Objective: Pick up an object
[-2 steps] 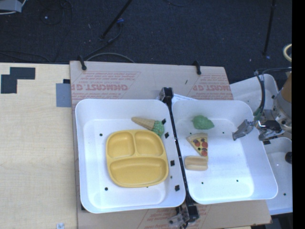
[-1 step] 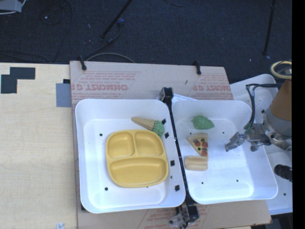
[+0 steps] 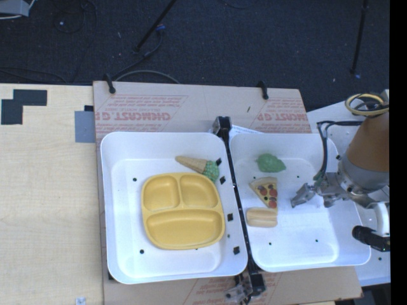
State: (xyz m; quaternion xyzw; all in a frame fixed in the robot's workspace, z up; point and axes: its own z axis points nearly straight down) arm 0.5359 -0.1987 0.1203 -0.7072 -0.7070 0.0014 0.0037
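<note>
Candidate objects lie in the right bin [image 3: 318, 250]. The pizza slice [image 3: 265, 191] sits near the bin's centre-left. The bread roll [image 3: 261, 217] lies just beside it at 6 o'clock, and the green leafy piece [image 3: 271, 164] lies near it at 12 o'clock. All three rest flat on the bin floor, none lifted.

The pincer [image 3: 304, 196] is at 3 o'clock from the pizza slice, low over the bin floor and apart from all three items. Nothing is seen between its tips; how far it is open cannot be told from this view.

The left bin [image 3: 121, 170] holds a yellow divided plate [image 3: 182, 210] and a cone-shaped toy [image 3: 198, 165] touching the plate's rim at 12 o'clock.

Judged step: approach, no grasp made. The next move calls for travel toward 9 o'clock to centre over the pizza slice or roll, then descent and closure. The slice is thin and flat, so the roll is likely the easier grip.
</note>
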